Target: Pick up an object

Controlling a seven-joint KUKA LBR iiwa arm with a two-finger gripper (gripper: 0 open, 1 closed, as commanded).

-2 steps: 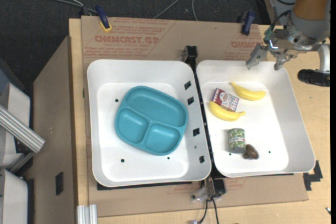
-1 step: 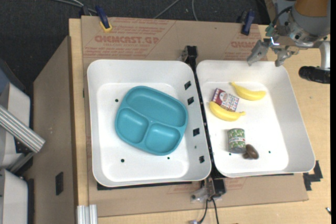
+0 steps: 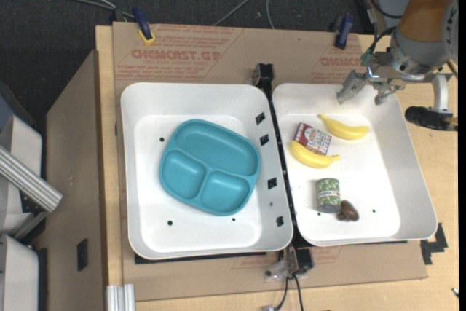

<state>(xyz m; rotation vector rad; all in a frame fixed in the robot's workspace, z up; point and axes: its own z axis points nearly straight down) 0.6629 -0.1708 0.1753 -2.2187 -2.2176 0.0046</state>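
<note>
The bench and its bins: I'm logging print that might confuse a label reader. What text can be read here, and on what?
"CHEMCAST GP", red, on the brown board behind the bins; the last letters are unsure.
Smaller red print beneath it: too blurred to read.
Small carton: print too small to read.
Green can: label unreadable.

End effector (image 3: 366,88), fingers spread, above right bin (image 3: 408,156) (two bananas, can, carton); blue plate (image 3: 210,166) in left bin (image 3: 138,156).

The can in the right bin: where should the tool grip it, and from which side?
Probably from above, across the can's label-covered round sides. It seems to lie with a brown lump touching its lower right, so close the fingers across its left and right flanks, clear of the lump.
</note>
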